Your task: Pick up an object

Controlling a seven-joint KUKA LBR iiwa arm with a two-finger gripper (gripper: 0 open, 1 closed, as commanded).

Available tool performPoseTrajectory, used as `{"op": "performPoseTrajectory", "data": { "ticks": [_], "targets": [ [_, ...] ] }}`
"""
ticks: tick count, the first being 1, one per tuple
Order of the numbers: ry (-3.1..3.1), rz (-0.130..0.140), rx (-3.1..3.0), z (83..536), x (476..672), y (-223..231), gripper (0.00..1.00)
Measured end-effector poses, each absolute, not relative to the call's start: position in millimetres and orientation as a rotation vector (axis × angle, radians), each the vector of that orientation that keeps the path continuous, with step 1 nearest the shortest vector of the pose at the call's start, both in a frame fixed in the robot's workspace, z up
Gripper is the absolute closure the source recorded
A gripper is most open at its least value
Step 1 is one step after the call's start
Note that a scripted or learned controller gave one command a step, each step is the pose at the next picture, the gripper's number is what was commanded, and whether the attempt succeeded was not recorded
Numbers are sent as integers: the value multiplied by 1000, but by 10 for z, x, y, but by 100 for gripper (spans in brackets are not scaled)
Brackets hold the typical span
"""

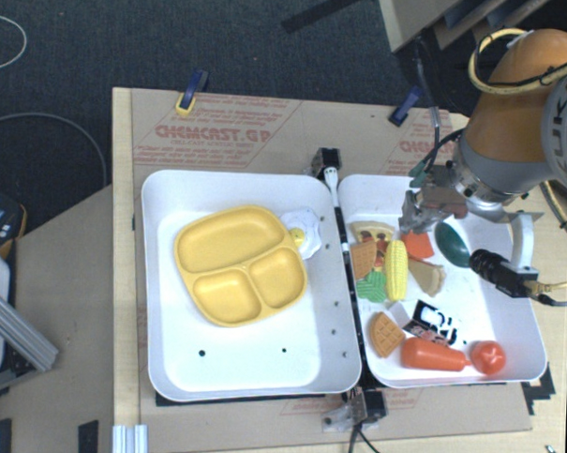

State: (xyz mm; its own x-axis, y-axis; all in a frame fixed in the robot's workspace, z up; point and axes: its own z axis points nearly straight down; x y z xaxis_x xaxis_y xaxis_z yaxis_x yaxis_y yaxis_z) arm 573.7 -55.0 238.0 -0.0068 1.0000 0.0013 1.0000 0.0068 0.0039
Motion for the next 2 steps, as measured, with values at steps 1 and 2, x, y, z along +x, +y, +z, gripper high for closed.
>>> {"op": "performPoseTrajectory", "data": {
  "ticks": [1,2],
  "targets": [
    [2229,5,2212,2337,5902,77,100],
    [2229,6,2213,2310,6016,648,100]
  ]
}}
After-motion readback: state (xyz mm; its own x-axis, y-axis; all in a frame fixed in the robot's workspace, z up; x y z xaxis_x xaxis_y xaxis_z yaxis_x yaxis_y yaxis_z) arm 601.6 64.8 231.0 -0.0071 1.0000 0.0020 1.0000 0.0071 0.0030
